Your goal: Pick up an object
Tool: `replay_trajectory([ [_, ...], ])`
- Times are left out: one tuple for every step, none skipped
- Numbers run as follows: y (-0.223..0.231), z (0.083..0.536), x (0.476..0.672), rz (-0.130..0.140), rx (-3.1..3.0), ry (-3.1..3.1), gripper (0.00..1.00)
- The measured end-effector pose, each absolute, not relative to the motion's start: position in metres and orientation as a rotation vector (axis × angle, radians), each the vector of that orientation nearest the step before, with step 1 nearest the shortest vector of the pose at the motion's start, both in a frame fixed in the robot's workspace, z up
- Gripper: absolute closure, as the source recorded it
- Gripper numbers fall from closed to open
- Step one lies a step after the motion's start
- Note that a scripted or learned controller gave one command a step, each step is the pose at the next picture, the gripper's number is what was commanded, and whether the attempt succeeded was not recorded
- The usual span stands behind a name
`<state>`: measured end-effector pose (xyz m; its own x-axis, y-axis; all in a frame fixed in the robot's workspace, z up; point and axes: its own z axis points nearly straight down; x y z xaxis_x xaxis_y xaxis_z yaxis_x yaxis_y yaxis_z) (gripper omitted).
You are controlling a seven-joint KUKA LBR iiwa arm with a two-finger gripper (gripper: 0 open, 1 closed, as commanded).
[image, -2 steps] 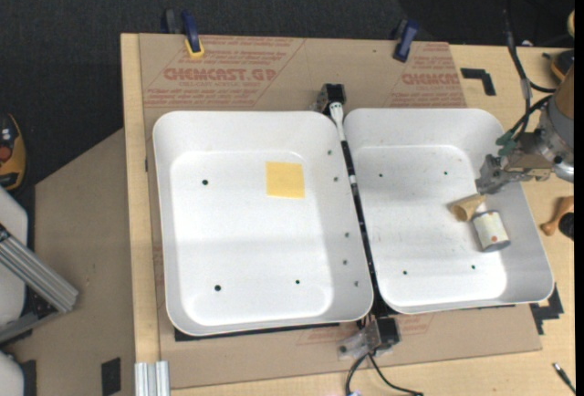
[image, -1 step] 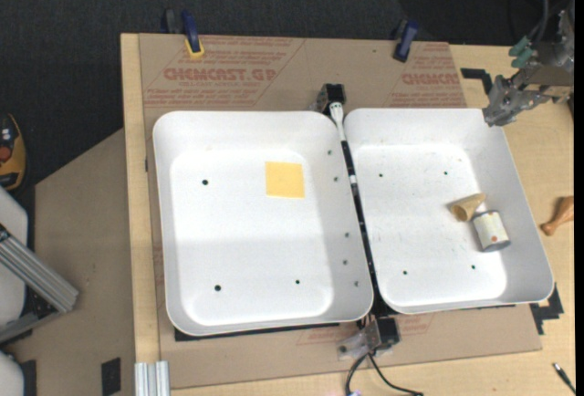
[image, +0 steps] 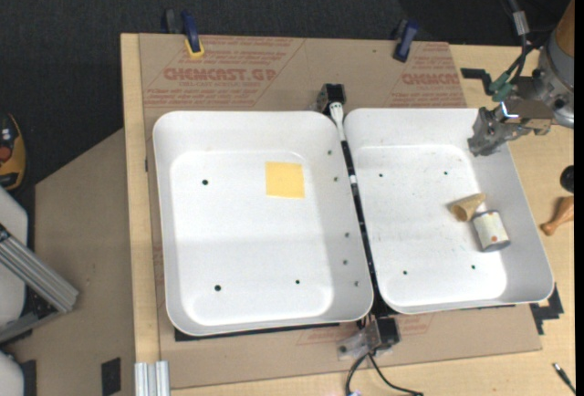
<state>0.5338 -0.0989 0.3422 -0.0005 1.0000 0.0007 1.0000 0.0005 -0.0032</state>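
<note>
Small objects, a tan wedge-shaped piece (image: 466,206) and a white cylinder (image: 490,230), are seen touching in the right white bin (image: 401,203). Well above them, at the bin's far right rim, the grey gripper (image: 484,137) is seen; its opening cannot be told. A yellow square (image: 285,180) is placed in the left white bin (image: 182,230).

I have one fixed camera, mounted above the bench (image: 274,66) and tilted down at a slant; it faces the two white bins, the left bin (image: 173,230) and the right bin (image: 520,230), both fully in frame side by side; it sits far enough back that I also see the board's clamped far edge, dark floor beyond, and the arm (image: 552,84) entering from the right.
</note>
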Motion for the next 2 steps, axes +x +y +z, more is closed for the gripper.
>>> replay_trajectory([
  [-0.031,0.266,0.585,0.003,-2.209,-2.226,1.00],
  [0.045,0.375,0.627,-0.019,-2.218,-2.239,1.00],
])
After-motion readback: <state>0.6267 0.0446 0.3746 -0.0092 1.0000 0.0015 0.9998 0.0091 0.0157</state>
